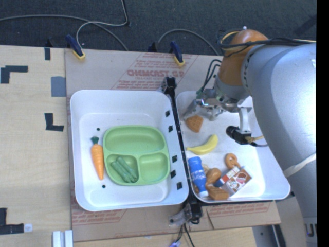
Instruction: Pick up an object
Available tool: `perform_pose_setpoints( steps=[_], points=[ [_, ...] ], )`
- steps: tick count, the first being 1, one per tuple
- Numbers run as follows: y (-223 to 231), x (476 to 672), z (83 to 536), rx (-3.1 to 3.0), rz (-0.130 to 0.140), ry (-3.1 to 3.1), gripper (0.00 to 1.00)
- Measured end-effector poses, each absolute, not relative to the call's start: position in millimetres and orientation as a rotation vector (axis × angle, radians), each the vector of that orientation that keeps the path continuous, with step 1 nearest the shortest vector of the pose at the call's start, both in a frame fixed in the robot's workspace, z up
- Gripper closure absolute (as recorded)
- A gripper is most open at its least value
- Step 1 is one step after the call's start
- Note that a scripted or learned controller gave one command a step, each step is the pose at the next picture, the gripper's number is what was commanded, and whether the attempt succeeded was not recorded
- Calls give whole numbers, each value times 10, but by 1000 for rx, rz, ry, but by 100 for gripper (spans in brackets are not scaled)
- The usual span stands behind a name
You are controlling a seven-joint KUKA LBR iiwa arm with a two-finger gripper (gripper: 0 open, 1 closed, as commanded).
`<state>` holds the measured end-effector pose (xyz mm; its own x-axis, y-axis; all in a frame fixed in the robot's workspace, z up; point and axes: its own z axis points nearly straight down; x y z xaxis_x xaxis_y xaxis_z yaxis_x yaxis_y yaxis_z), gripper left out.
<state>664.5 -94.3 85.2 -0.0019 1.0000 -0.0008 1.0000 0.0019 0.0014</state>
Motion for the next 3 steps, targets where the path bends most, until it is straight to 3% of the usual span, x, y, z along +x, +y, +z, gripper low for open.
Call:
perform_pose_setpoints(
  steps=[1, 2, 3],
  points=[
    [-937, 6685, 850, 2218, -2, 2222, 0],
    [-935, 6584, 854, 2217, -1, 2222, 0],
    [-938, 6687, 850, 2217, 0, 2224, 0]
  ],
)
